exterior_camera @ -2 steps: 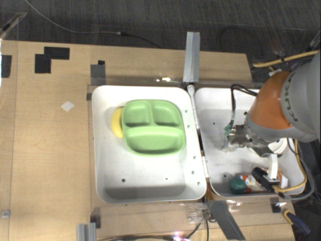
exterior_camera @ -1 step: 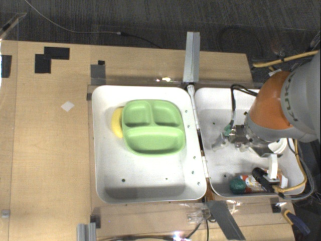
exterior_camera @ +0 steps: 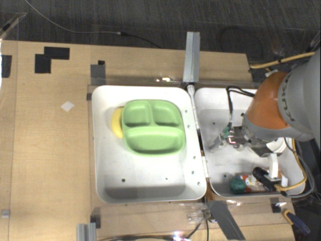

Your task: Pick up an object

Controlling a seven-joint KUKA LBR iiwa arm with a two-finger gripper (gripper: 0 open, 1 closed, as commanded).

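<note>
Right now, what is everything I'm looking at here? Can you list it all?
bench: 1, tan, under everything
left bin: 1, white, on the bench
right bin: 1, white, beside the left bin
plate: 1, light green, three compartments, in the left bin
yellow thing: 1, yellow, left bin, at the plate's left edge, partly hidden
green thing: 1, dark green, right bin, near its lower wall
red thing: 1, reddish, blurred, just right of the green thing
arm: 1, grey with an orange band, over the right bin
gripper: 1, dark, low in the right bin

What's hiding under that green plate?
A yellow thing pokes out from under the plate at its left edge. The plate covers the rest, so its full shape is hidden.
</note>
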